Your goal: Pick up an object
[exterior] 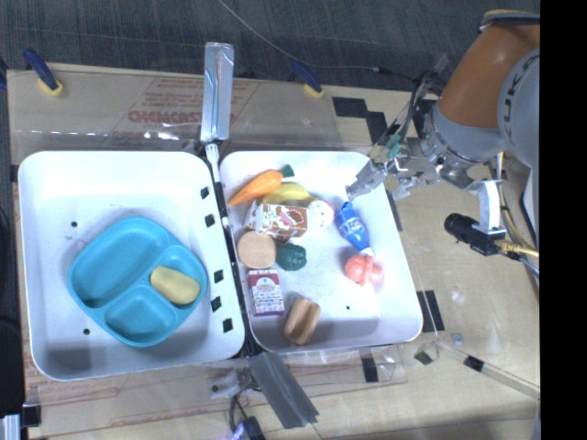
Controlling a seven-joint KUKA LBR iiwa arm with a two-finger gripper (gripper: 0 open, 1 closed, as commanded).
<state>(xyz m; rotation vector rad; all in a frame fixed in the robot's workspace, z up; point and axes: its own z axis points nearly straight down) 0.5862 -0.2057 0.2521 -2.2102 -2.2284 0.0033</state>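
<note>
Gripper (367, 181) seemingly over right bin (404, 291)

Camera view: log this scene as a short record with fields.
left bin: blue divided plate holding a yellow potato-like piece
right bin: toy food pile, including carrot, blue bottle, red fruit, bread roll, small red box
hand: over the right bin's far right edge, nothing seen between its fingers
task state: no object picked up yet
</note>
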